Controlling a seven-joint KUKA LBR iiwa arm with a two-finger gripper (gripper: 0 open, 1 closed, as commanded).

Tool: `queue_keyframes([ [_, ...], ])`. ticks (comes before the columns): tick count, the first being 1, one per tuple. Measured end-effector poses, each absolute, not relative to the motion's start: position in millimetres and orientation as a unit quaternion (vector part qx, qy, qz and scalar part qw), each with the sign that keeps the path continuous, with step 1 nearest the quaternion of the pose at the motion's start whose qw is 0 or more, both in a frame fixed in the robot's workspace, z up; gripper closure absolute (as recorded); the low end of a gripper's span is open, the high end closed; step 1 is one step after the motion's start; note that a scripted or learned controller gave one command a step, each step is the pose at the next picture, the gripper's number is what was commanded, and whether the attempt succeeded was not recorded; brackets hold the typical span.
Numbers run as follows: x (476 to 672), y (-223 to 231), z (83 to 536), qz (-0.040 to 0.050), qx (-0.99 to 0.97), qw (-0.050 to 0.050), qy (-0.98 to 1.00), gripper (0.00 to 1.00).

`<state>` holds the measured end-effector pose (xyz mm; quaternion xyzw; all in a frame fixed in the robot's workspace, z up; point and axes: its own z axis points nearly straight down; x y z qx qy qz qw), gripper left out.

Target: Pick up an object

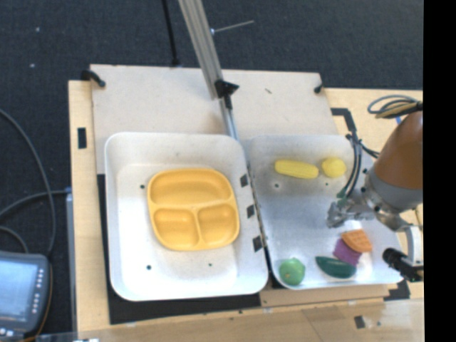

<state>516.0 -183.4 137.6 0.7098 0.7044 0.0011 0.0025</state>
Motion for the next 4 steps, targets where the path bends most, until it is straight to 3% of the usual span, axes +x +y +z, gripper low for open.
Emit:
queue_keyframes([
  [3,523.0,-194,266,0.0013,0.706,0.003,0.708,1.00],
  [4,526.0,-146,256,0.0009,0.705,0.001,0.709,1.00],
])
